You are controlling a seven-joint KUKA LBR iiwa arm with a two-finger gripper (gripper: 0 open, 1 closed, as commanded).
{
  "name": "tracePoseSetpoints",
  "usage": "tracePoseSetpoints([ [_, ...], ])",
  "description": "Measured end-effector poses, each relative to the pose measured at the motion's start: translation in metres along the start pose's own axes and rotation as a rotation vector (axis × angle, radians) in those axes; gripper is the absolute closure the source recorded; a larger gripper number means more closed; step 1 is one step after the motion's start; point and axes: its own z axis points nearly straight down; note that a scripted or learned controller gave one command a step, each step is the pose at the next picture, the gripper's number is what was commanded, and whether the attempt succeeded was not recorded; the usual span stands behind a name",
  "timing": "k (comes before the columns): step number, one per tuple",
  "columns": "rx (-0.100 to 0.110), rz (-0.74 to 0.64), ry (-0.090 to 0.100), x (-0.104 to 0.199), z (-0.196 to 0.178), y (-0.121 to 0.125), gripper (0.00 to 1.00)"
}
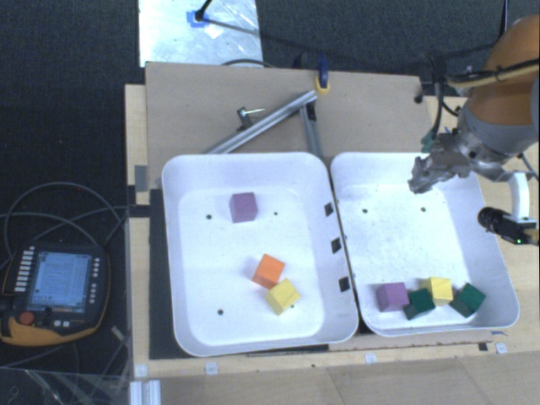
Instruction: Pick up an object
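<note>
1. While the arm [506, 83] reaches in from the right, its gripper [422, 180] hangs over the right bin's [405, 226] far side; whether it is open or closed cannot be told
2. Right bin, near edge: purple cube [391, 295], two green cubes [418, 303] [468, 298], yellow cube [440, 289]
3. Left bin [194, 226]: purple cube [243, 207]; orange cube [268, 270] touching yellow cube [283, 296]

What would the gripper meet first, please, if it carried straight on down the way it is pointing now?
Most likely the bare white floor of the right bin. The gripper points down over that bin's upper part, and the blocks lie well away along the near wall. From this slanted view its height above the floor is unclear.
</note>
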Motion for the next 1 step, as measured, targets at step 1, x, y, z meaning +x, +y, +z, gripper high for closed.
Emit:
tracePoseSetpoints([
  [1, 0.002, -0.001, 0.0, 0.0464, 0.002, -0.0213, 1.0],
])
